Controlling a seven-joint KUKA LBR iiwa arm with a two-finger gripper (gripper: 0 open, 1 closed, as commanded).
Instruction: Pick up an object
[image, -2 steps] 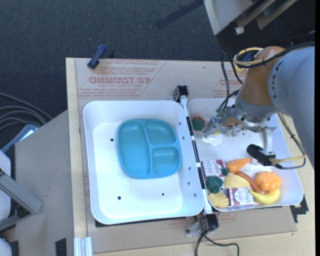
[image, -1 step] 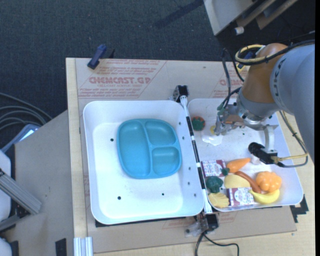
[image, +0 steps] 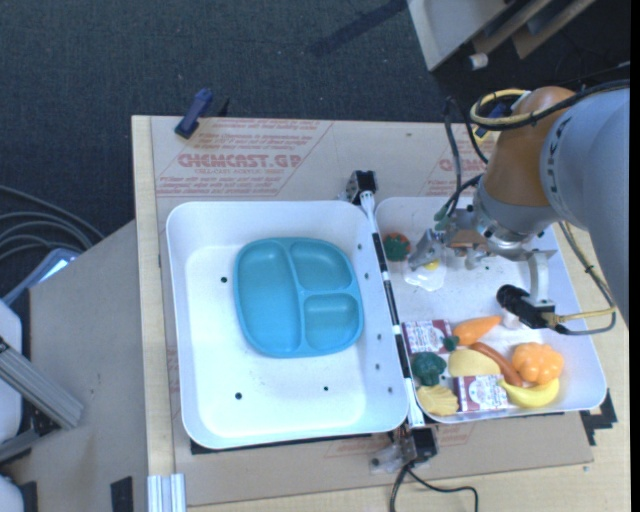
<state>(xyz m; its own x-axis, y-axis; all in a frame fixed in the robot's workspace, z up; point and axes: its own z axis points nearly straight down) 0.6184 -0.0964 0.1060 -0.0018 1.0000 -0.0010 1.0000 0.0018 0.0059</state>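
While the arm reaches into the right bin, this is how things stand, all placed against that bin's divider wall with the left bin.

Right bin (image: 590, 330): holds the toy food, mostly heaped at its near end.
Left bin (image: 200, 330): holds a blue sectioned plate (image: 298, 296), flat, just across the divider.
Gripper (image: 432, 256): low over the far end of the right bin, close to the divider, under the orange wrist band.
Jaws: cannot tell (the wrist body hides how they stand, and nothing shows between them).
Nearest pieces: a small white-and-yellow piece (image: 424, 277) lies just below the gripper; a red-and-green piece (image: 397, 244) sits against the divider beside it.
Other candidates: toy carrot (image: 476, 328), orange bell pepper (image: 536, 361), banana (image: 531, 394), all towards the near end, away from the gripper.
Progress: approach looks done; no grasp or lift is visible, so closing and raising are left, in my judgement.
Likely target: the white-and-yellow piece, by closeness.
Long axis: it looks slightly elongated, roughly square to the divider, but it is too small to tell which end leads.
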